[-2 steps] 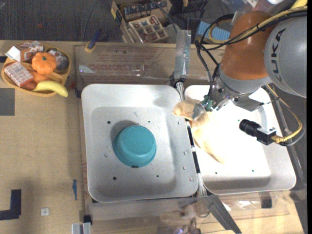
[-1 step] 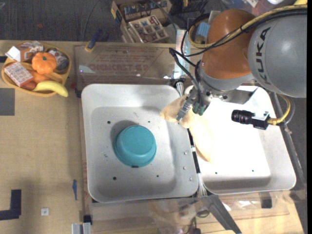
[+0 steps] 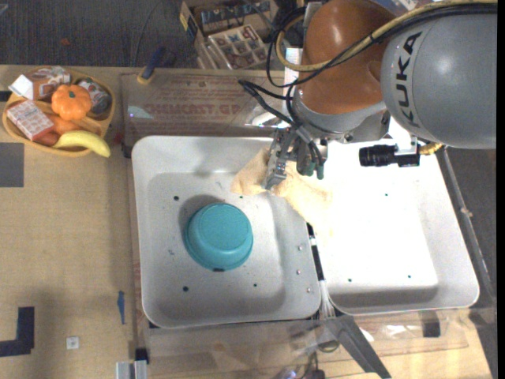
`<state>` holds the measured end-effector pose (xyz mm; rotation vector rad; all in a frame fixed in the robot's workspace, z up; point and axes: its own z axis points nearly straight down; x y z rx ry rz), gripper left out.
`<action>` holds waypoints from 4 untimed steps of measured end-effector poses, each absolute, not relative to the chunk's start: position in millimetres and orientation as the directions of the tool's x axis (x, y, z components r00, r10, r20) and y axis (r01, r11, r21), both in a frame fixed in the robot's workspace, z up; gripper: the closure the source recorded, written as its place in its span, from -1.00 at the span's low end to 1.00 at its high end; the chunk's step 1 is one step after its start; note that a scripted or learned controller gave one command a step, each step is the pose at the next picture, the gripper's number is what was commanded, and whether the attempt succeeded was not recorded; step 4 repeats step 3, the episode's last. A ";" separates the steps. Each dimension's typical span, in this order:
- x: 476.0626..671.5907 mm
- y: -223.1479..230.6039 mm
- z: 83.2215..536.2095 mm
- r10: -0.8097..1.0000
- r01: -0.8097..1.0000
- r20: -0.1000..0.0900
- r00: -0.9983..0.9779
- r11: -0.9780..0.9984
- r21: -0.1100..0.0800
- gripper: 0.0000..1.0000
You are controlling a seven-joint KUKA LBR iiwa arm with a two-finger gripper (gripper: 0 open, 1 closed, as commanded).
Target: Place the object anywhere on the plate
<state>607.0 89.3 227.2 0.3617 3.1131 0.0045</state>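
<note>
A teal round plate (image 3: 219, 235) lies in the left bin (image 3: 158, 290), a little left of its middle. A pale cream, soft-looking object (image 3: 304, 198) lies across the ridge between the two bins, at the left bin's far right corner. My gripper (image 3: 296, 170) hangs right over the far part of this object, its two fingers apart, one at the object's left side (image 3: 276, 170) and one at its right (image 3: 316, 166). The object rests on the bins and part of it is hidden under the gripper. The plate is roughly a hand's width to the near left of the gripper.
The right bin (image 3: 394, 243) sits under the arm's big grey and orange body (image 3: 394, 61). A black camera-like part (image 3: 387, 156) juts from the wrist. A bowl of toy fruit (image 3: 59, 113) stands on the bench at the far left, beyond the bins.
</note>
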 end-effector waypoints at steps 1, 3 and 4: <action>619.1 138.6 237.4 0.004 0.004 -0.008 -1.000 1.000 0.003 1.00; 635.0 187.7 230.7 0.002 0.002 -0.008 -1.000 1.000 0.004 -1.00; 635.0 187.7 230.7 0.002 0.002 -0.008 -1.000 1.000 0.004 -1.00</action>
